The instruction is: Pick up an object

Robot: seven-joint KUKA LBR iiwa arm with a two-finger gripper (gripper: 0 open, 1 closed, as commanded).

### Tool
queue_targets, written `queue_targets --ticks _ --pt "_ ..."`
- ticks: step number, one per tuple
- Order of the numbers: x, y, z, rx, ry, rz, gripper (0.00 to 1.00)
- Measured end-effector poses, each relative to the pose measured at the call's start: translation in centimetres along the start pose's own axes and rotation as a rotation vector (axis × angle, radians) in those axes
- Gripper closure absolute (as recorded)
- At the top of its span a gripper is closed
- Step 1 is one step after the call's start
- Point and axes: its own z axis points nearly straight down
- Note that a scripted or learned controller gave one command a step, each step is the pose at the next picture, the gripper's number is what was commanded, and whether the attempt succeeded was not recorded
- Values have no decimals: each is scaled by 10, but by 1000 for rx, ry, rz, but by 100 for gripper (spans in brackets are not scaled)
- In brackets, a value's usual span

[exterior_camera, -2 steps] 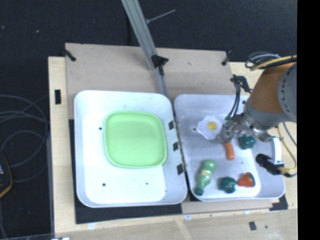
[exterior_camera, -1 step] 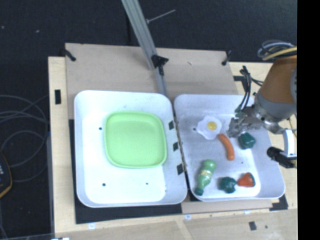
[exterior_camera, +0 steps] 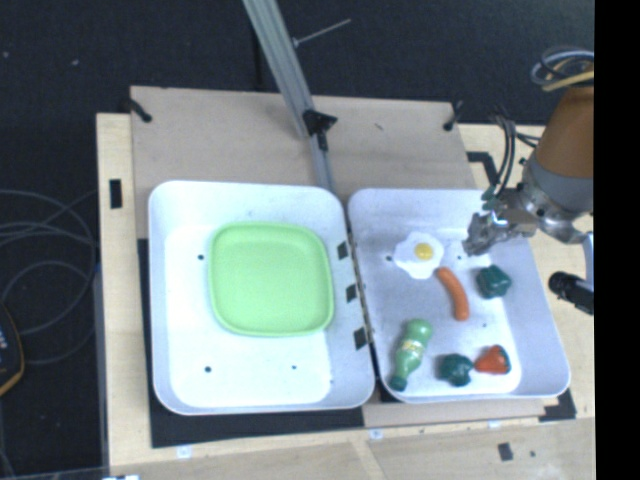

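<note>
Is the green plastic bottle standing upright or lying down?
Lying down: the green plastic bottle rests on its side on the right white bin's floor.

Tan bench [exterior_camera: 230, 128], two white bins [exterior_camera: 180, 368] [exterior_camera: 535, 353] resting side by side

The grey arm [exterior_camera: 556, 183], orange-banded above the wrist, reaches in from the right edge, its pincer [exterior_camera: 482, 236] angled down and leftward

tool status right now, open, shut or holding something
Tool: cannot be told; it hangs over the right bin near the fried egg, with nothing seen in its grasp.
</note>
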Motion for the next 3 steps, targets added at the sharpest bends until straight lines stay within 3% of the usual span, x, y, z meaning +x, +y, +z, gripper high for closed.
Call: queue_targets --ticks 1,3 --pt "-1 1 -46 1 0 1 100" --pt "90 -16 -50 5 1 -2 100"
